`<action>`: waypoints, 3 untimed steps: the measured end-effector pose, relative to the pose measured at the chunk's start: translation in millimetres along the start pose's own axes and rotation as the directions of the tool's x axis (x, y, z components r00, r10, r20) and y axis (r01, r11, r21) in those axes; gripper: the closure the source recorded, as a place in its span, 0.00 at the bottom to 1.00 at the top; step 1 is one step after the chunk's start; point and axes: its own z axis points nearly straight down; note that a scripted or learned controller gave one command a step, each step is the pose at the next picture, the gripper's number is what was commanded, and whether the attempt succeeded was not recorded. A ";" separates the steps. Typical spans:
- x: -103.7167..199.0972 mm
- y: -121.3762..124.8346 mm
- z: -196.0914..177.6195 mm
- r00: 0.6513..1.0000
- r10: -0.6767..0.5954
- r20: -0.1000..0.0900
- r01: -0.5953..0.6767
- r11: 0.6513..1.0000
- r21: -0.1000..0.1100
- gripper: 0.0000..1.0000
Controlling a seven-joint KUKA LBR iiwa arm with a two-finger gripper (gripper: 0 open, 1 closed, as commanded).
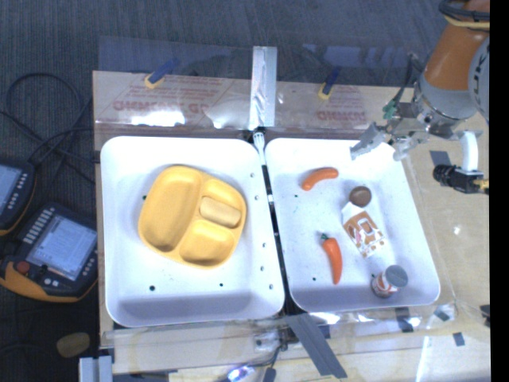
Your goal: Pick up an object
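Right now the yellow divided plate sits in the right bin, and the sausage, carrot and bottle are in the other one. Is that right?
Not quite: the yellow divided plate sits in the left bin, as the camera view shows. The sausage, carrot and bottle are in the other one, the right bin.

1. Dark grey carpet [238, 14] covered the floor around the bench.
2. Black cables [48, 126] trailed across it at left.
3. Two handheld control pendants [56, 249] lay at far left, screens lit pale.
4. A clear plastic sheet [199, 102] topped the tan bench [469, 237], catching glare.
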 end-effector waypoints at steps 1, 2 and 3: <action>48.6 -64.5 124.3 1.000 0.002 -0.001 -0.002 1.000 0.000 0.00; 78.3 22.7 128.1 1.000 0.000 0.004 0.000 1.000 -0.009 0.00; 77.2 23.3 116.8 1.000 -0.001 0.009 0.001 1.000 -0.011 1.00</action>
